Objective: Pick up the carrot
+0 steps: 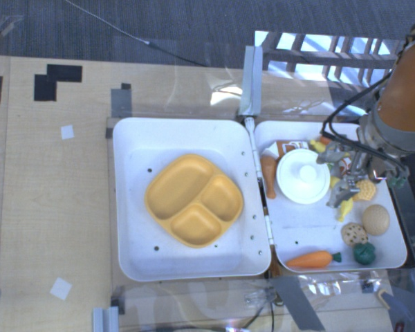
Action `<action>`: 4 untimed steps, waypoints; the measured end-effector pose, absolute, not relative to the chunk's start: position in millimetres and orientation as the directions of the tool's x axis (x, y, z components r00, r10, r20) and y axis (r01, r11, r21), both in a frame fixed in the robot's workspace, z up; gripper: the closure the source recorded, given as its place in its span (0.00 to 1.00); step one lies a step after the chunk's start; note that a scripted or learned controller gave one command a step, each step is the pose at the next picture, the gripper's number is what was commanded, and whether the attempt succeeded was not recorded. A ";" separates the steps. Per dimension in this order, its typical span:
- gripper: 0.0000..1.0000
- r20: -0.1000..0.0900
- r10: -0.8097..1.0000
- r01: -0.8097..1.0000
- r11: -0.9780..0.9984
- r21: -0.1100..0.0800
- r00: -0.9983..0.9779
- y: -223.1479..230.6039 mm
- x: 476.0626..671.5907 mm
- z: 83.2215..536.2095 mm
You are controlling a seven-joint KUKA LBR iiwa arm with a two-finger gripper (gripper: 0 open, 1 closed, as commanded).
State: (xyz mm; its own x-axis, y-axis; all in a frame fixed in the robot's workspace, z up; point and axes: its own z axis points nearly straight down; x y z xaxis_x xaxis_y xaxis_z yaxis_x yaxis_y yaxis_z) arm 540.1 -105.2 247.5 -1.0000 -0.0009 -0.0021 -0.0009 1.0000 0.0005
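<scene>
While the arm (pixel 404 95) reaches in from the right, its claw (pixel 346 185) hangs over the right bin (pixel 394 254), just right of a white bowl (pixel 303 176). Can't tell how the claw is set, too much blur and clutter around the tips. No sign of it carrying anything.

Carrot (pixel 310 259) is lying flat along the near edge of the right bin, green end pointing right, well apart from the claw. Right next to that green end sits a dark green lump (pixel 364 253), broccoli maybe. Just above that there's a cookie (pixel 354 234) and a tan egg-looking thing (pixel 375 219). A yellow piece (pixel 344 209) sits right under the claw, can't say if they touch. A brownish-orange thing (pixel 268 176) lies along the bin's left wall, beside the bowl.

Left bin (pixel 131 254) holds a yellow divided plate (pixel 194 199), three sections, turned at an angle. Both bins sit side by side on the wood counter (pixel 48 206).
</scene>
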 end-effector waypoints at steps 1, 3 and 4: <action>0.00 -0.002 -0.529 -0.529 0.849 0.001 -0.849 -95.4 523.0 242.1; 0.00 -0.002 -0.351 -0.351 0.936 0.001 -0.936 -112.7 509.4 166.3; 0.00 -0.003 0.006 0.006 1.000 0.000 -1.000 -168.0 556.8 126.8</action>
